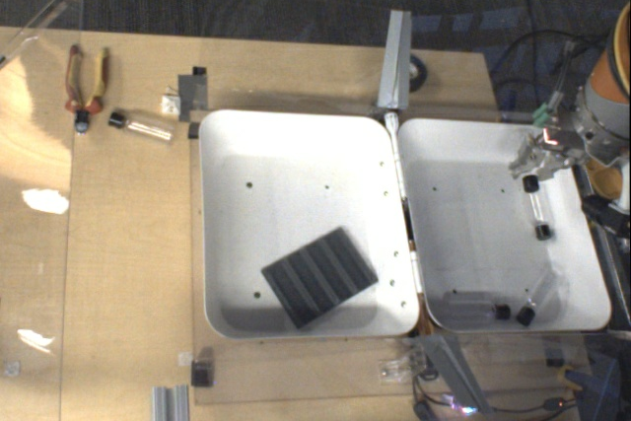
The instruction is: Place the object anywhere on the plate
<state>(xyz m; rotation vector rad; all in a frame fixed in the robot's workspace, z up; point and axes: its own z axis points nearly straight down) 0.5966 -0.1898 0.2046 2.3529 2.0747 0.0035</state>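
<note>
Likely light, rigid and slippery, the small clear vial [538, 212] lies just below the gripper [533, 171], whose opening I cannot tell; grasp across its narrow middle.

We see the arm [606, 99] entering from the right edge of the camera view, its grey body topped by the orange band [613, 64] near the upper right corner. The wrist leans in toward the left, and the end effector [537, 175] sits at its tip, a small metallic cluster with dark fingertips [531, 183] pointing downward. At this size we cannot tell how wide the end effector stands, nor whether anything sits within it.
</note>
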